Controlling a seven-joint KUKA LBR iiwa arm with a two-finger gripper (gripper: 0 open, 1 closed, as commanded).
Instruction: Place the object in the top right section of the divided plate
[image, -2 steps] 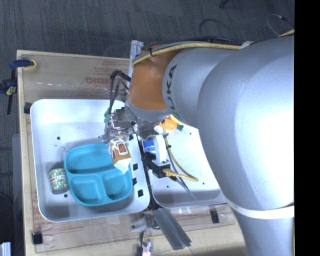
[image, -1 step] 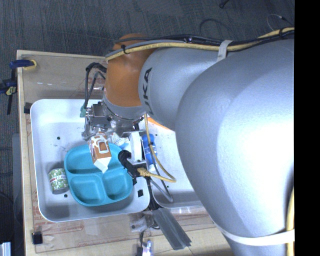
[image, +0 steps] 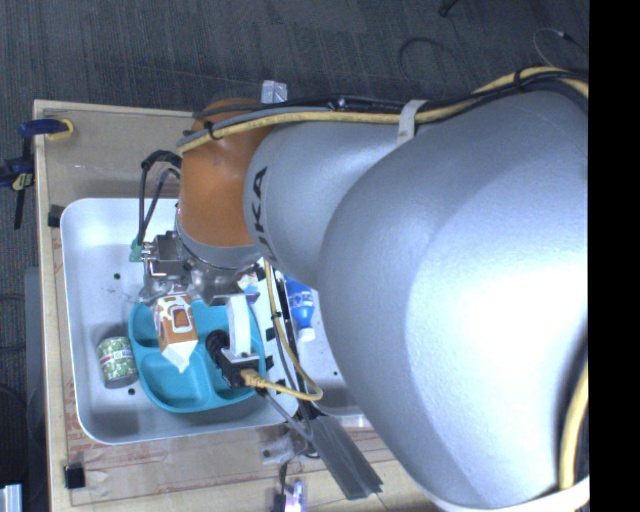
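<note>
A blue divided plate (image: 170, 385) lies in the left white bin (image: 85, 260), toward its near side. An orange and white packet (image: 177, 330) rests in the plate's upper left part, tilted, its white end pointing to the plate's middle. My gripper (image: 168, 285) hangs right over the packet's far end, under the orange wrist band (image: 215, 200). The wrist's metal parts and cables hide where the gripper meets the packet. The arm covers the right side of the plate.
A small green can (image: 117, 360) stands in the same bin, just left of the plate. A blue and white tube-like item (image: 300, 308) peeks out beside the arm, right of the plate. The big grey arm covers the right bin.
</note>
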